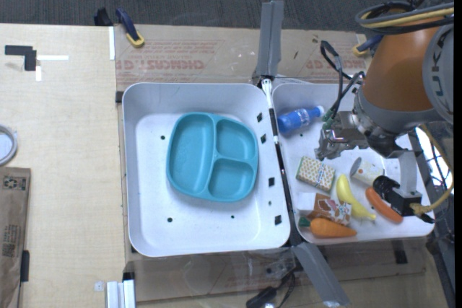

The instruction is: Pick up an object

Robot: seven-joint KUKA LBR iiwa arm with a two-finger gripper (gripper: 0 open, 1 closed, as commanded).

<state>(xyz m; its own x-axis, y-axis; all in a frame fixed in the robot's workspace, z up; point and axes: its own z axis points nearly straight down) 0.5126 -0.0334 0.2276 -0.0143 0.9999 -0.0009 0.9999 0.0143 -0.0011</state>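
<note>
My gripper (330,146) hangs over the right bin (303,92), below the orange-banded wrist. It is just right of a blue bottle (299,117) lying on its side and just above a small patterned box (315,173). Nothing shows between its fingers. A yellow banana (348,195), a brown snack packet (332,209) and an orange carrot (333,229) lie at the bin's front. A second carrot (383,205) and a white object (365,171) lie to the right, partly under the arm.
The left bin (141,177) holds a teal divided plate (213,156). A grey divider post (271,40) stands between the bins at the back. The arm's bulk covers the right bin's far right side.
</note>
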